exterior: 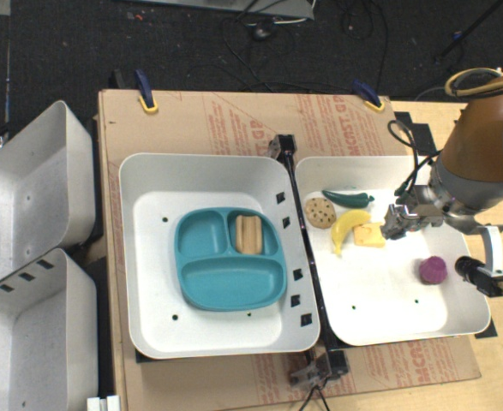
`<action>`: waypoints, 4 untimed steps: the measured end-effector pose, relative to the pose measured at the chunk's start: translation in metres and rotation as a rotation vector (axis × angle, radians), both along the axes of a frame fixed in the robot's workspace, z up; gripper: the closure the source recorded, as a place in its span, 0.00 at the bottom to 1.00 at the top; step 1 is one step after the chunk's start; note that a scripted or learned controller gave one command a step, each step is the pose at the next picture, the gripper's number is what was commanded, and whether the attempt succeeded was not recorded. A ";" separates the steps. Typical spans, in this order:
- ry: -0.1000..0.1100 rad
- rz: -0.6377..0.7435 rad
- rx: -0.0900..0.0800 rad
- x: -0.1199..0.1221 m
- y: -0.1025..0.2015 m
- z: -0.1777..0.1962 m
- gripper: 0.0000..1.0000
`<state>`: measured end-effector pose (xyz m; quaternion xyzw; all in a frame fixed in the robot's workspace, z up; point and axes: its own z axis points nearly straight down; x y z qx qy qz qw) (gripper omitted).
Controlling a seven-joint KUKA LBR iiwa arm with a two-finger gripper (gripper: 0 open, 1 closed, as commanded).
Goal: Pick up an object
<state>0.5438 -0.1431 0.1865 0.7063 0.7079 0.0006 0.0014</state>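
Two white bins [148, 332] sit before you; your gripper [395, 223] hovers beside the cheese [371, 236], jaw state unclear, nothing lifted yet.

Arm [482, 152] cut off at right edge

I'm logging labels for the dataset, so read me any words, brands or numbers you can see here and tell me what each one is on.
Red printing on the brown board under the bins: repeated lettering, upside down from this view, too blurred to read for certain.
Red printing on the board's front edge: also too blurred to read.
Nothing legible on the teal tray or the toy foods.
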 end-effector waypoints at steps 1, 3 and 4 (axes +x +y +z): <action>-0.002 0.000 -0.001 -0.008 -0.002 0.057 1.00; 0.000 0.005 0.001 0.024 0.107 0.067 1.00; 0.003 0.005 0.002 0.039 0.160 0.049 1.00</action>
